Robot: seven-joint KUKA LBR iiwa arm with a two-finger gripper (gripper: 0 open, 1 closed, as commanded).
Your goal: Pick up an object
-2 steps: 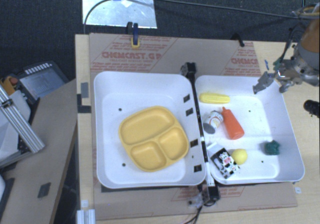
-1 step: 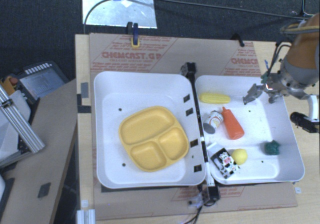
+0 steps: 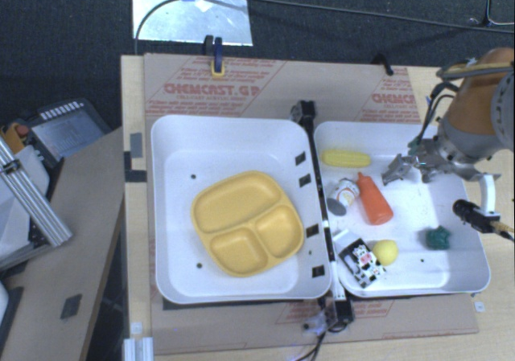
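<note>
The right bin [image 3: 463, 271] holds several small objects. A yellow corn cob [image 3: 346, 159] lies at its back left, with an orange bottle [image 3: 373, 199] and a small white jar [image 3: 346, 192] in front of it. Near the front left are a yellow lemon [image 3: 386, 252] and a black-and-white toy [image 3: 361, 264]. A green object [image 3: 437, 237] lies towards the right. My gripper [image 3: 409, 171] hangs over the back middle of this bin, right of the corn cob and above the bottle's far end. It is open, with nothing between its fingers.
The left bin [image 3: 173, 158] holds a yellow divided tray [image 3: 245, 223]. A black divider [image 3: 315, 190] with clips separates the two bins. A black part of the arm [image 3: 475, 216] juts over the right bin's right side. Cardboard lies under both bins.
</note>
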